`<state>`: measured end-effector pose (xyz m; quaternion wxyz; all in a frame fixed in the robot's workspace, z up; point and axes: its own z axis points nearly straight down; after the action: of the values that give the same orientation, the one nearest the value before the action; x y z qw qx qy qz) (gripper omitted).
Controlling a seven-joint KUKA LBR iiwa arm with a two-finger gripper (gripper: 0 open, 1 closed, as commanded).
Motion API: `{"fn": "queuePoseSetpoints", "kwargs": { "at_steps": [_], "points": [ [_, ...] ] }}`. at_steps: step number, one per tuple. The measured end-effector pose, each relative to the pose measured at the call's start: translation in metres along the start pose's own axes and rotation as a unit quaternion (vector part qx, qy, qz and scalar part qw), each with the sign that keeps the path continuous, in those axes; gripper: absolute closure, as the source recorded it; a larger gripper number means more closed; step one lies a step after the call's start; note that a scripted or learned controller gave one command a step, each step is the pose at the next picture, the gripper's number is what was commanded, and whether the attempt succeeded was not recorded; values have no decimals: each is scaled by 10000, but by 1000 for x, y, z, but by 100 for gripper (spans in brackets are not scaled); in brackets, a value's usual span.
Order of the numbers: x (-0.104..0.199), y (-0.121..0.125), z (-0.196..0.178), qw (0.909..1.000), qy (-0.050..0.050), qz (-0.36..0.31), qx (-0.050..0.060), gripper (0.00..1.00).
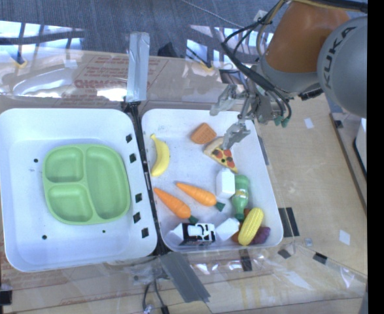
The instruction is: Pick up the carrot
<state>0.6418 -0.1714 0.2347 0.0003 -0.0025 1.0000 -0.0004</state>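
Carrots (196, 193): two, right bin (267, 175); one banana (159, 155).

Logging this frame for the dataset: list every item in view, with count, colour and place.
bins: 2, white, side by side on the bench
divided plate: 1, green, left bin
banana: 1, yellow, right bin, left side
carrots: 2, orange, right bin, middle
pizza slice: 1, yellow and red, right bin, under the gripper
orange wedge-shaped piece: 1, right bin, top
corn cob: 1, yellow, right bin, lower right corner
green vegetable: 1, above the corn cob
arm: 1, grey and orange, upper right
gripper: 1, over right bin's top
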Motion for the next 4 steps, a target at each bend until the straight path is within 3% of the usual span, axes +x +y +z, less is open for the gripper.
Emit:
{"fn": "queuePoseSetpoints", "kwargs": {
  "at_steps": [1,2,3,4],
  "points": [
    [63,39,144,9999,9,150,-8,0],
    [61,41,132,9999,-7,101,-4,100],
    [158,55,138,9986,-108,-513,17,100],
    [156,56,128,9984,-126,-555,22,100]
  ]
}}
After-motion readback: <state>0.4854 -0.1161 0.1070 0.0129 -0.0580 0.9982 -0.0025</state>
